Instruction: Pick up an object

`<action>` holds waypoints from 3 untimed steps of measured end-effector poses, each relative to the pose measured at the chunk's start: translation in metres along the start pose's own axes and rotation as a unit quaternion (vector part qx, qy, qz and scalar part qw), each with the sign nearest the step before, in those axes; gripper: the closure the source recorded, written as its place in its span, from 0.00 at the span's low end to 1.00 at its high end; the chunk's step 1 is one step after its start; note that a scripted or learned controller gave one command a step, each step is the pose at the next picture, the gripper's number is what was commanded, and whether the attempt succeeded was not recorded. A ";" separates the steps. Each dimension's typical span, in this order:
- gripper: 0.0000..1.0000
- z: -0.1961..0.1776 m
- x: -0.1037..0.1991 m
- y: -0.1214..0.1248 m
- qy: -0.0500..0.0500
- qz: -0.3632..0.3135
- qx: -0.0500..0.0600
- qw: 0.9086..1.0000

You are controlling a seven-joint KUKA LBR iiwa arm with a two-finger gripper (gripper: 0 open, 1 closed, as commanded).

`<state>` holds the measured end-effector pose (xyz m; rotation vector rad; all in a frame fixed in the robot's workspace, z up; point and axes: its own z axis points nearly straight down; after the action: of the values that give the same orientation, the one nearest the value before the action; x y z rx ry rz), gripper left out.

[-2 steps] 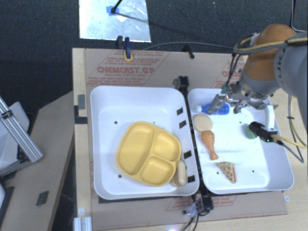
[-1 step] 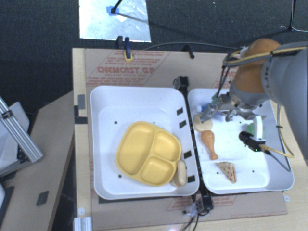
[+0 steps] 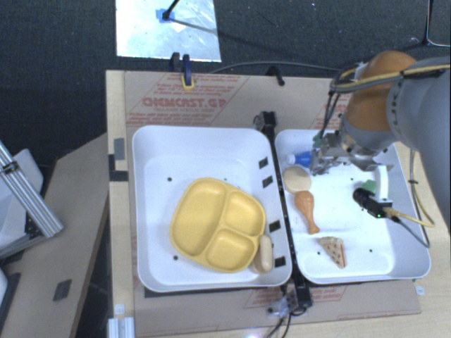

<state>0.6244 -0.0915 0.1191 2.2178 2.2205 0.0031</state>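
Two white bins [image 3: 211, 138], one yellow divided plate [image 3: 218, 224], one drumstick [image 3: 306, 207], one sandwich wedge [image 3: 332, 250], one bread roll [image 3: 265, 253].

Right bin: a toy drumstick [image 3: 303, 199] lies flat, its pale rounded end toward the far wall and its tan handle pointing toward the near rim. Just below it sits a tan wedge slice [image 3: 333, 249], tip pointing near-right. In the left bin, a yellow divided plate [image 3: 217, 223] lies flat, a beige bread roll [image 3: 265, 253] touching its near-right corner.
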 end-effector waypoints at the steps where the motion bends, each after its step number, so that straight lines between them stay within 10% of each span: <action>1: 1.00 -0.048 -0.008 0.002 0.000 0.000 -0.001 1.000; 3: 1.00 -0.096 0.040 0.005 0.001 -0.004 0.001 1.000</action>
<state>0.6288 -0.0514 0.2152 2.2121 2.2312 0.0035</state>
